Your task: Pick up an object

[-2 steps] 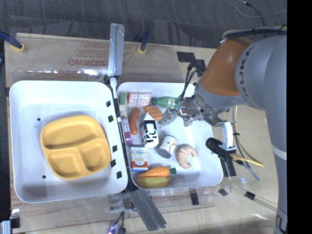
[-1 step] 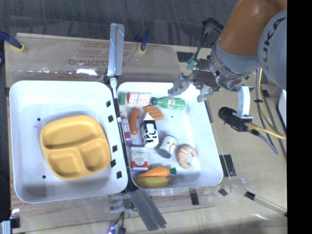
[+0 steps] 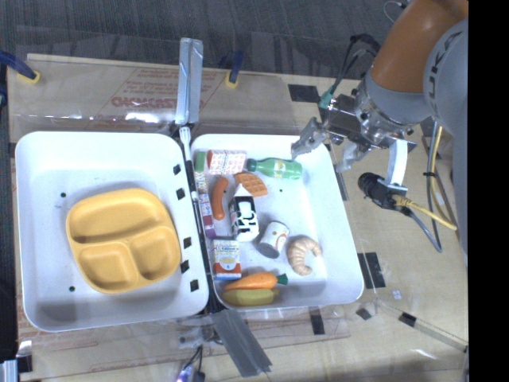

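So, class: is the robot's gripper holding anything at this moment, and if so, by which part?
Nothing is held. The gripper is open above the right bin's top corner, with nothing between its fingers; the green bottle lies beside it.

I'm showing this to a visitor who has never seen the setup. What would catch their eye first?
Probably the yellow divided tray lying alone in the left bin. Next, the cluster of toy food in the right bin, with a green bottle at its far edge, near the gripper.
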Action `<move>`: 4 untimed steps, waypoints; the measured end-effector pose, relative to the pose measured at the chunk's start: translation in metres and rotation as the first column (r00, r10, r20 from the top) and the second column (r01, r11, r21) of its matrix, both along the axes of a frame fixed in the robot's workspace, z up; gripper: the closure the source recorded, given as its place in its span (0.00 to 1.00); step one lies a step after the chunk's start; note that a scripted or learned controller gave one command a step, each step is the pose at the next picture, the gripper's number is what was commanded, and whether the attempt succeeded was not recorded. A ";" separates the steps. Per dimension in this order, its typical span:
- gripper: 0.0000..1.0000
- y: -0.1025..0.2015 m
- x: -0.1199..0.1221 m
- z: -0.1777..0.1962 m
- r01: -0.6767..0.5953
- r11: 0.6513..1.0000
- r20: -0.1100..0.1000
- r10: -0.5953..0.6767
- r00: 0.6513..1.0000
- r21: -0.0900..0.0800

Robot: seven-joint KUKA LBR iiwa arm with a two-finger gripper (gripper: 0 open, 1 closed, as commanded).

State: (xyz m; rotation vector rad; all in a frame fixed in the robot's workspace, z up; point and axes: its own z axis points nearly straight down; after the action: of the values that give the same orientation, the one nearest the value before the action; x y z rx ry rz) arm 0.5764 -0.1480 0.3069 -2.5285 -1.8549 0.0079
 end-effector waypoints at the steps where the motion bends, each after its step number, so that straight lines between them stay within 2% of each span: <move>1: 0.00 0.059 -0.024 -0.085 -0.073 0.997 -0.003 0.073 0.997 0.000; 2: 0.00 0.052 0.007 -0.146 -0.109 0.994 -0.004 0.109 0.994 0.001; 3: 0.00 0.058 0.011 -0.213 -0.265 0.964 0.008 0.265 0.964 -0.001; 4: 1.00 0.058 0.009 -0.209 -0.266 0.964 -0.003 0.266 0.964 0.002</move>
State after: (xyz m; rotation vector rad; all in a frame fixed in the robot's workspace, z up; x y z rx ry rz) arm 0.5852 -0.0899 0.0979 -2.2544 -2.1765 0.0109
